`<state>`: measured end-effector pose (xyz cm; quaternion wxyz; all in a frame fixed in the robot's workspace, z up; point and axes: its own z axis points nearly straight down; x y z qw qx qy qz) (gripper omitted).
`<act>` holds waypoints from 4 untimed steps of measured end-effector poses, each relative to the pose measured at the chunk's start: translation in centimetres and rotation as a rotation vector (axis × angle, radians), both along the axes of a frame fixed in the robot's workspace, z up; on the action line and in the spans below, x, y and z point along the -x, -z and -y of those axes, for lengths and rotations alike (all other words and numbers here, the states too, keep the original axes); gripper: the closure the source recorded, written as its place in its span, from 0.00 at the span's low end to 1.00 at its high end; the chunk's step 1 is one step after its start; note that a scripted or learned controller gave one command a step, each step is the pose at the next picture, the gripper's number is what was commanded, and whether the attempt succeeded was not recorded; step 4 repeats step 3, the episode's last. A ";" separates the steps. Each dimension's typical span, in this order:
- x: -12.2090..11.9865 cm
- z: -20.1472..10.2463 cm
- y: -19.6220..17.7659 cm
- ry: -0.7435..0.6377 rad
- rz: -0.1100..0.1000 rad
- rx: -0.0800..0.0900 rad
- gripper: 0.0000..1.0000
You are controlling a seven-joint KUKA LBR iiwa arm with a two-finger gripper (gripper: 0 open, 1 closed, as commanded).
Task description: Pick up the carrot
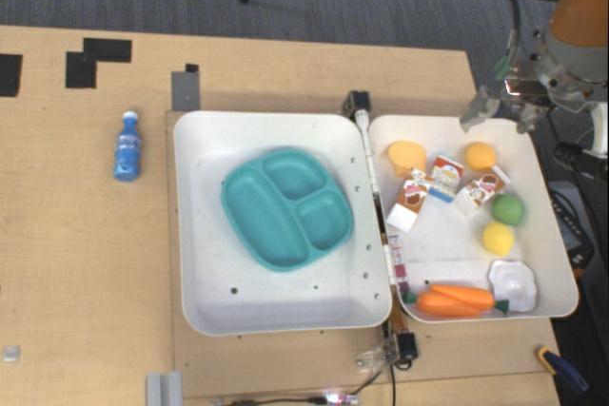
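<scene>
carrot (456, 300) is lying ungrasped at the lower edge of the right bin (557, 247), lower right of frame | fruits and small cartons are being left above it | claw (502, 112) is hovering at upper right over the bin's far rim, spread open, nothing being held | pick judged not yet begun

A: Anyone able to read anything printed here?

B: Nope. The three small red-and-white cardboard cartons (445, 183) in the right white plastic bin (561, 247) clearly have printing, but it's too blurry to read. Same for the label on the little blue plastic bottle (127, 147) on the wooden bench (76, 252).
</scene>
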<state>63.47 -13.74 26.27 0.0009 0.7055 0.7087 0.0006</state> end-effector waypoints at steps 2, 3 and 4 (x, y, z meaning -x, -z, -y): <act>-3.0 6.5 16.3 -0.091 0.004 0.001 0.00; -3.1 6.5 15.2 -0.095 0.009 0.003 1.00; -3.1 6.5 15.2 -0.095 0.009 0.003 1.00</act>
